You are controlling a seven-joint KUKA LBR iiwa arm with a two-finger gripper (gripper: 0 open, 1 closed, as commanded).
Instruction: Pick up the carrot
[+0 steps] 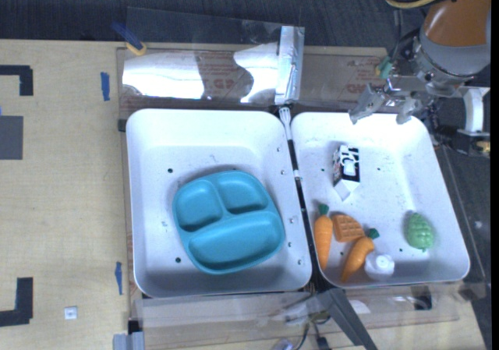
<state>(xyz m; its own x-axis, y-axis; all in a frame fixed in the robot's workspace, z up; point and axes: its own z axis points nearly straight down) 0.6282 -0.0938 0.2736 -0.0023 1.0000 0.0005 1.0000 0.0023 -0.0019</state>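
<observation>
Two orange carrots lie in the right bin (pixel 444 185) near its front edge. One carrot (pixel 322 241) points front to back at the left wall, and the other carrot (pixel 356 256) lies slanted just right of it. My gripper (pixel 383 111) hangs over the bin's back rim, far behind the carrots, open with nothing between its fingers.
Between the carrots sits an orange waffle-like piece (pixel 347 225), with a small white object (pixel 380 265) beside the slanted carrot. A green knobbly item (pixel 419 231) lies at the right and a black-and-white packet (pixel 347 165) mid-bin. The left bin (pixel 148 146) holds a blue divided plate (pixel 226 220).
</observation>
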